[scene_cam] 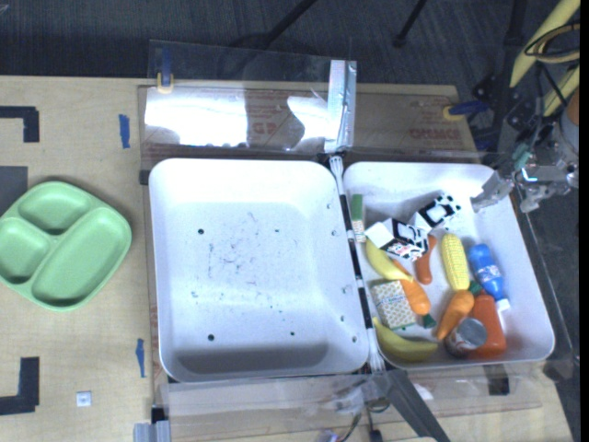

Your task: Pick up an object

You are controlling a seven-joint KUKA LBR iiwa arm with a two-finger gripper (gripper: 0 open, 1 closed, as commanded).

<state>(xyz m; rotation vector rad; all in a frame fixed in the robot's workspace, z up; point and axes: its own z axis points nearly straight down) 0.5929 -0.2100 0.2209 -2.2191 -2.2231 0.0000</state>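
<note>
Landmark: the right bin point(529, 247). All positions are given relative to it.

Table point(74, 357): pale wood. A green divided plate point(60, 244) sits well to the left of the right bin, beyond the left bin point(248, 265), which touches the right bin along a shared wall.

Candidate objects, largest first, all piled in the right bin's near half:
- Banana point(403, 341), against the near wall. Looks like a moulded plastic toy: light, stiff, smooth, so likely to slip. Grip across the middle of the curve.
- Orange bottle point(488, 331), in the near right corner. Rigid and rounded; take it across the body.
- Corn cob point(454, 261), centre. Bumpy surface should give the best friction. It lies clear on top; grip across its short axis. Preferred pick.
- Carrot point(451, 313), tapered; grip the thick end.
- Blue bottle point(484, 268), just right of the corn. Small and slick.
- Patterned square packet point(394, 303), lying flat at the left wall. Poor edge access.

End effector point(502, 187): over the right bin's far right corner, well apart from the pile. Whether it is wide or narrow cannot be told. Nothing is seen held.
</note>
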